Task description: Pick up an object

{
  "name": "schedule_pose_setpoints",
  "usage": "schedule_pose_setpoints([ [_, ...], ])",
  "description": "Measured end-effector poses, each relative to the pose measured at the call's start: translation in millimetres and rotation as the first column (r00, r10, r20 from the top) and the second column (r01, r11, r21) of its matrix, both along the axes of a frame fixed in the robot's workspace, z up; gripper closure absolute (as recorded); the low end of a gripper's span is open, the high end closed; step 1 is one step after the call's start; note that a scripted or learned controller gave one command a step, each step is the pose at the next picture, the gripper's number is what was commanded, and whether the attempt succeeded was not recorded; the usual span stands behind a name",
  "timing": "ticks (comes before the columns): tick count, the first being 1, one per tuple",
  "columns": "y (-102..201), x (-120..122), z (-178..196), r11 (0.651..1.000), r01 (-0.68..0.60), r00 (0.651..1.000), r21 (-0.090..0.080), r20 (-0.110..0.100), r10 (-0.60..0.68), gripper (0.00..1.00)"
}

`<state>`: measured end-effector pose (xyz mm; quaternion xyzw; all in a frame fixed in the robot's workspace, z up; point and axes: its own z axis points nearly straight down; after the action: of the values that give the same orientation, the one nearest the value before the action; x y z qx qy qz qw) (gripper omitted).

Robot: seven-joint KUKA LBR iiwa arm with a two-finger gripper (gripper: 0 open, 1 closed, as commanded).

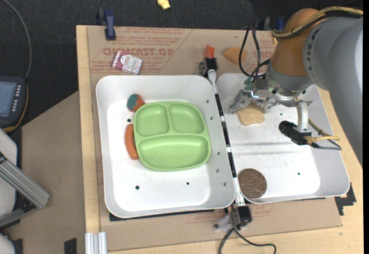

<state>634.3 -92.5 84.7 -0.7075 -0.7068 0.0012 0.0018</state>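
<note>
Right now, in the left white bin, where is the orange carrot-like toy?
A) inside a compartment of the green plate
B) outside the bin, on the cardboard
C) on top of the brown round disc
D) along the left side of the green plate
D: the orange toy lies on the left bin floor along the green divided plate's left edge.
</note>
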Motion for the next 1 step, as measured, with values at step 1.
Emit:
schedule_pose_setpoints([
  [1,-5.1,28.0,0.1,1.000,-0.003,1.000,-0.002,0.009,0.003,0.00],
])
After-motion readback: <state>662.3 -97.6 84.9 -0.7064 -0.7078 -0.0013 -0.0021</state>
